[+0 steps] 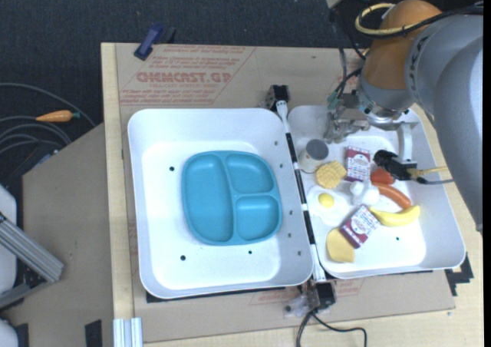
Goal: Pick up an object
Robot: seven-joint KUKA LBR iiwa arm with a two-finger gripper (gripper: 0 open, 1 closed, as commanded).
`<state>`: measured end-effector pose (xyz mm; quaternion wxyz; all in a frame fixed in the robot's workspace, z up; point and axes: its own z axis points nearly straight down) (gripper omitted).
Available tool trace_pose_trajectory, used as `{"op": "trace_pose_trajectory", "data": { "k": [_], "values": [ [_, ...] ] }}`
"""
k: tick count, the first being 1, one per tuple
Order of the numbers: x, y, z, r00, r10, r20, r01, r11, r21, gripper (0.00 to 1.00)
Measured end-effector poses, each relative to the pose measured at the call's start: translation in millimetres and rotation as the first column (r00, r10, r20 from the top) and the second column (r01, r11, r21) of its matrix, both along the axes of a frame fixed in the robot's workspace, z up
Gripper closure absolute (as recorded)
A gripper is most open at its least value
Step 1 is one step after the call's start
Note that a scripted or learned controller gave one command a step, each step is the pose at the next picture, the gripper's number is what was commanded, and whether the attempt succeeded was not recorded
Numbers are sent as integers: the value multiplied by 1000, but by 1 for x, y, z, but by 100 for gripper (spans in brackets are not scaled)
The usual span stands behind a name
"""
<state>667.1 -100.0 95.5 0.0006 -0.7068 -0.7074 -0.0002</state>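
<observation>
I am watching the tool (343,124) hanging over the far end of the right bin (445,249); I cannot tell its state from this angle. The nearest pickable object, a grey round tin (314,150), is sitting just beside it, upright and showing no long axis. The toy food is lying crowded together: waffle (331,175), red packet (357,164), egg (326,201) and a banana (397,216) whose long axis is running left to right. I am judging that a descent here risks nudging neighbours or clipping the bin wall. The blue tray (230,196) is resting in the left bin (149,265)
</observation>
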Motion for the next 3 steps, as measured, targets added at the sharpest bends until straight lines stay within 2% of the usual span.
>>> {"op": "trace_pose_trajectory", "data": {
  "k": [1,2,3],
  "values": [
    [0,0,0,1000,0,-1,0,1000,0,0],
    [-26,9,-11,1000,-1,-1,1,1000,-1,0],
    [0,8,-11,1000,0,2,0,1000,-1,0]
  ]
}}
